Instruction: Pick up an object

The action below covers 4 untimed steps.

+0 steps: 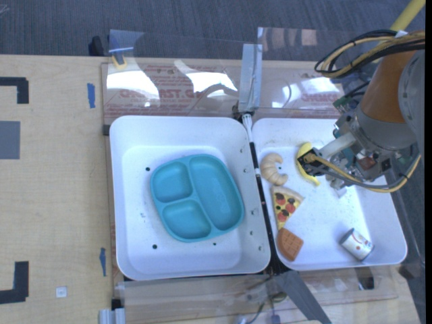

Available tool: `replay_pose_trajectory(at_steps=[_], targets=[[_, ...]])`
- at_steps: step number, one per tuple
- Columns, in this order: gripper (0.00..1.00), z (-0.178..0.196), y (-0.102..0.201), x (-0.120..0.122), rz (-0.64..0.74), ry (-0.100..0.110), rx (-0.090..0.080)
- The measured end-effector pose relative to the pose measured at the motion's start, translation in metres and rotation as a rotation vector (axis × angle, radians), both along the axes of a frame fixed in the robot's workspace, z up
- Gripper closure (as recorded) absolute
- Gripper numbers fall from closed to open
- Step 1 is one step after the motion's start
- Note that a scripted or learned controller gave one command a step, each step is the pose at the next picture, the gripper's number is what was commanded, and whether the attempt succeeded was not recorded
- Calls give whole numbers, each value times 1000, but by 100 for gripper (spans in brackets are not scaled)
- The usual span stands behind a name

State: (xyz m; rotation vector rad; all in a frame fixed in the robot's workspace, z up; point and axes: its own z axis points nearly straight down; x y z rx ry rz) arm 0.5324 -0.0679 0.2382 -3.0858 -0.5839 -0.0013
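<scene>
My gripper (335,178) hangs low over the upper middle of the right bin (385,214), on the grey arm with the orange band reaching in from the right. A yellow banana (305,169) lies just left of it, partly covered by the gripper's hardware. Further left lies a tan croissant (274,168), with a pizza slice (285,204) below it and a brown waffle piece (290,244) near the front. A small silver can (355,243) lies on its side at the front right.
The left bin (128,147) holds a blue divided plate (196,196). A raised divider (258,181) separates the two bins. Clear plastic sheeting (202,83) stands behind them.
</scene>
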Motion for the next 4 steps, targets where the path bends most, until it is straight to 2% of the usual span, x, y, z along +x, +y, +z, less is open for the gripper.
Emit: replay_pose_trajectory(at_steps=[1,2,4], targets=[[100,3,11,1,138,5,0],[100,-57,48,-55,120,10,0],[100,-55,11,-54,659,5,2]])
